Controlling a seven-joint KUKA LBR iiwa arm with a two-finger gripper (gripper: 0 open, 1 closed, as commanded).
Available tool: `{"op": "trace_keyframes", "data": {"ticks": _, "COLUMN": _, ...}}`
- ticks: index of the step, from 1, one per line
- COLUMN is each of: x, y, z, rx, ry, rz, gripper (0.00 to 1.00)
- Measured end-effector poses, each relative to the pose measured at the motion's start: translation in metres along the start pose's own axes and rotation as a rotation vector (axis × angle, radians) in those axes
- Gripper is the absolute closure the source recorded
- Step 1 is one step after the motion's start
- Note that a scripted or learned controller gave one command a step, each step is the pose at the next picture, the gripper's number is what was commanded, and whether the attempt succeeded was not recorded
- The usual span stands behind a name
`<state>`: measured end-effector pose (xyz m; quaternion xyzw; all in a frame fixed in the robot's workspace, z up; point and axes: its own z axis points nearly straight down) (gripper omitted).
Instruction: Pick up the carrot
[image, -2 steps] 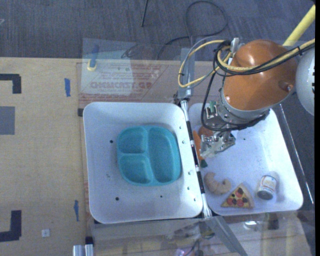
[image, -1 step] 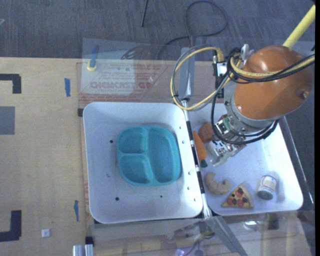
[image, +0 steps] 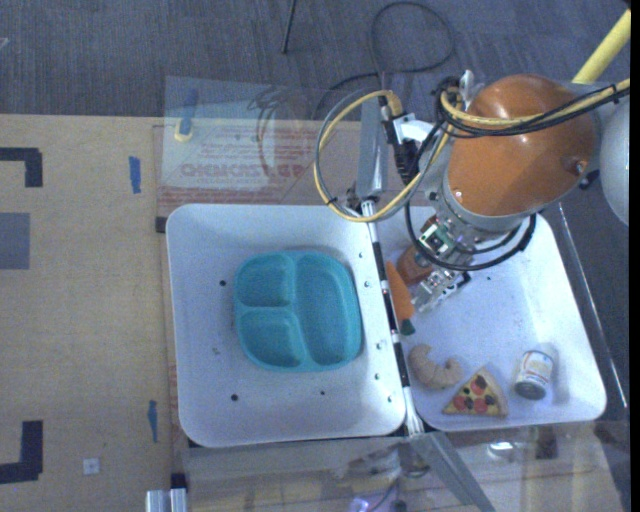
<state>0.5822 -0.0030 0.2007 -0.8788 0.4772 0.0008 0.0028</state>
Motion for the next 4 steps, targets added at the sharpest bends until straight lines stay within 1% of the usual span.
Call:
{"op": "trace_keyframes", "data": {"ticks": 1, "x": -0.035, "y": 0.026, "z": -0.013, "rx": -0.004, "ry": -0.001, "rz": -0.224, "gripper": 1.0}}
{"op": "trace_keyframes", "data": {"ticks": 2, "x": 0.015, "y": 0.027, "z": -0.015, "rx": -0.002, "ry": -0.001, "rz": -0.472, "gripper": 1.0}}
{"op": "trace_keyframes", "data": {"ticks": 3, "x": 0.016, "y": 0.028, "z": -0.025, "rx": 0.001, "ry": -0.005, "rz": -0.463, "gripper": 1.0}}
{"op": "trace_keyframes", "data": {"ticks": 4, "x": -0.034, "y": 0.062, "z": 0.017, "rx": -0.006, "ry": -0.003, "rz": -0.705, "gripper": 1.0}}
